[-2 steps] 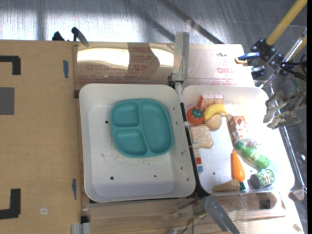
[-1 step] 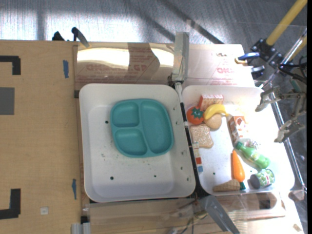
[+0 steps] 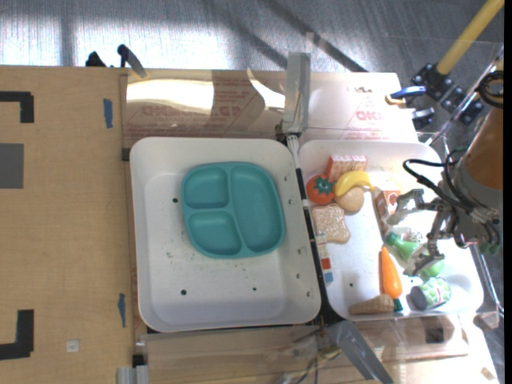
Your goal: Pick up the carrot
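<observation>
The carrot (image 3: 390,272), orange with a small green top, lies lengthwise on the floor of the right bin (image 3: 352,274), towards its front. My gripper (image 3: 409,238) hangs just above and to the right of the carrot's green end. Its two metal fingers (image 3: 410,204) stand spread apart, open, with nothing gripped. A green wrapped toy (image 3: 402,243) lies on the bin floor beneath the gap between them. The carrot rests free, apart from both fingers.
The right bin also holds a tomato (image 3: 320,189), a banana (image 3: 354,182), an orange box (image 3: 346,166), a bread slice (image 3: 332,224), a tan wedge (image 3: 374,304) and a green can (image 3: 432,293) close to the carrot. A teal divided plate (image 3: 232,209) sits in the left bin (image 3: 160,278).
</observation>
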You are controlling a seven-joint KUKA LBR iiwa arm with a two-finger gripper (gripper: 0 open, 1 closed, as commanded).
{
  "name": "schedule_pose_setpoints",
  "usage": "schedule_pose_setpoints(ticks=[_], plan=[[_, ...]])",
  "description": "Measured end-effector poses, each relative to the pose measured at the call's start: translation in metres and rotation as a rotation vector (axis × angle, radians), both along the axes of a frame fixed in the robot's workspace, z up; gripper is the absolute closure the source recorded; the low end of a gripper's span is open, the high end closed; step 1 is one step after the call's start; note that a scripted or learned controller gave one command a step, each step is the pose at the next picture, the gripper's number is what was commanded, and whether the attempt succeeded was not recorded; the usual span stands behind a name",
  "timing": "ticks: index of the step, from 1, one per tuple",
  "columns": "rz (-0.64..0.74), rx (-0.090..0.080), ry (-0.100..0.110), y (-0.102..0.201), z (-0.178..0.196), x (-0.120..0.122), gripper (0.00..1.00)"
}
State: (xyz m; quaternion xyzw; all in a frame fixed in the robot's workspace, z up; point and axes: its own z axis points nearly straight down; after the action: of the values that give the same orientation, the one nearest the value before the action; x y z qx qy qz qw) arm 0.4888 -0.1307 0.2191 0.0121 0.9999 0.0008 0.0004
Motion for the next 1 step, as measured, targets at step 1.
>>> schedule_pose_setpoints(ticks=[1], plan=[[0.194,0.003,0.004,0.0215,-0.1163,0.011,0.0]])
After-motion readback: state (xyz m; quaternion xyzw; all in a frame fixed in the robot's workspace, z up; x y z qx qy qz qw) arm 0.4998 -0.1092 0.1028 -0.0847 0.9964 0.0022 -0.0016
